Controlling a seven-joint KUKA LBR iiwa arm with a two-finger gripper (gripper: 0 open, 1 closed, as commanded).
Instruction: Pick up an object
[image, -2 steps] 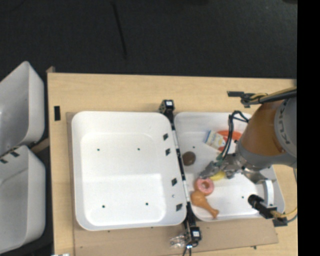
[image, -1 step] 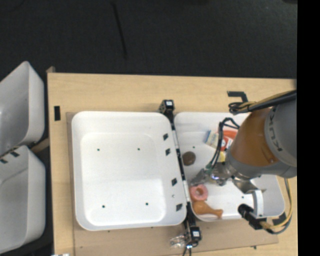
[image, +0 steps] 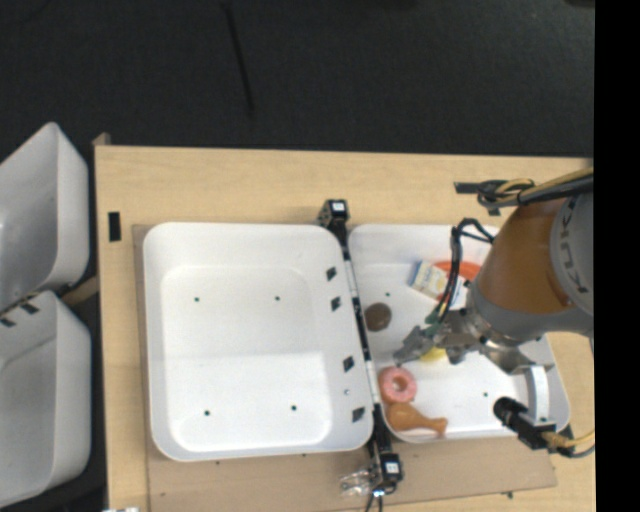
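My gripper (image: 425, 348) hangs low over the middle of the right bin (image: 455, 415), its grey fingers pointing left, with a yellow-green thing right at the tips. I cannot tell whether that thing is held. A brown round object (image: 377, 318) lies to the upper left of the fingers. A pink ring (image: 398, 384) sits below them by the bin's left wall, and an orange drumstick-shaped toy (image: 412, 421) rests in the front left corner. A white and orange packet (image: 437, 278) lies near the back, partly behind the arm.
The left bin (image: 245, 340) stands beside the right one, with a black-clipped divider (image: 350, 320) between them. The arm's orange band (image: 520, 265) covers the right bin's right side. White containers (image: 35, 300) stand off the bench at far left.
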